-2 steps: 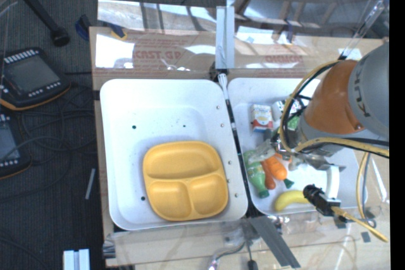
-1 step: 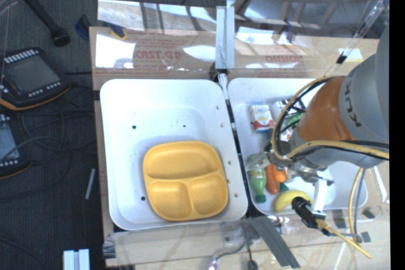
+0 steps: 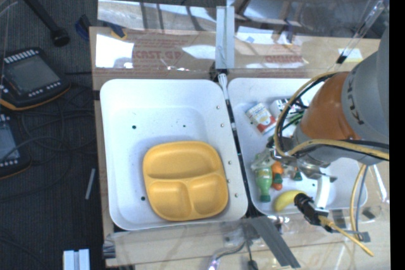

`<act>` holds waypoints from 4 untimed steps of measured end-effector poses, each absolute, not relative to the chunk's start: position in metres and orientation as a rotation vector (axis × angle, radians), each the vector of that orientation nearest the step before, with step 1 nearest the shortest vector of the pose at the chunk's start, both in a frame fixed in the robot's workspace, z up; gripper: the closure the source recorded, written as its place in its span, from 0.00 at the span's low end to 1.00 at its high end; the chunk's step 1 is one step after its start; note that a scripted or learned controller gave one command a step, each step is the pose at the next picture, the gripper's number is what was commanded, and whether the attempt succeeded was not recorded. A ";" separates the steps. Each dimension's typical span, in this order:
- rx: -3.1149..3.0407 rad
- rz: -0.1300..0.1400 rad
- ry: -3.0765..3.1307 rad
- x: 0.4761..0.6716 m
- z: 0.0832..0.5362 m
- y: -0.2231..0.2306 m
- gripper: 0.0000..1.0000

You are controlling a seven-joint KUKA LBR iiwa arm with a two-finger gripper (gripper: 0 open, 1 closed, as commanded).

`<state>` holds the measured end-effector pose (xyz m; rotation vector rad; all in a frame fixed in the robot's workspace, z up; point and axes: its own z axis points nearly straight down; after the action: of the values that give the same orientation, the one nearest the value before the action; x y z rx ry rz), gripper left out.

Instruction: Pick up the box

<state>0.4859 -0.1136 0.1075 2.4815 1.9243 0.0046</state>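
White with a red patch, the box (image 3: 259, 116) is a small carton lying flat and tilted on the floor of the right bin (image 3: 243, 95), in that bin's upper left part, right of centre frame. Its printed face is up, though the print is too small to read. It sits clear of the arm, with bare white floor around it.

Over on the left of the picture, the left bin (image 3: 120, 104) carries one thing: a yellow divided plate (image 3: 185, 179), rounded at the corners, with one long compartment along its top and two smaller ones below. It rests in the lower right part of that bin, close against the wall by the divider between the bins.

Crossing the divider now into the right bin. Below the box, near the bin's lower left, there's a cluster of small items: a green bottle (image 3: 262, 181) standing beside something orange and red (image 3: 277, 175), both partly tucked under the arm's hardware. Just below them lies a yellow banana (image 3: 286, 200), curved, at the bin's lower edge. Another small white packet (image 3: 280, 104) peeks out just right of the box, partly behind cables.

And filling the right side, the grey arm with its orange band (image 3: 326, 112) hangs over the right bin, looped with black and yellow cables. The gripper (image 3: 296, 167) points down into the clutter near the bottle, and whether its fingers are spread or closed I cannot tell.
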 end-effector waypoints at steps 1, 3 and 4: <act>2.487 -0.005 1.929 0.483 0.104 -0.113 0.00; 2.399 0.003 2.008 0.497 0.091 -0.113 0.00; 2.387 0.023 2.006 0.504 0.105 -0.111 1.00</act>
<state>0.5038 -0.1110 0.1047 2.3873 2.0059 0.0225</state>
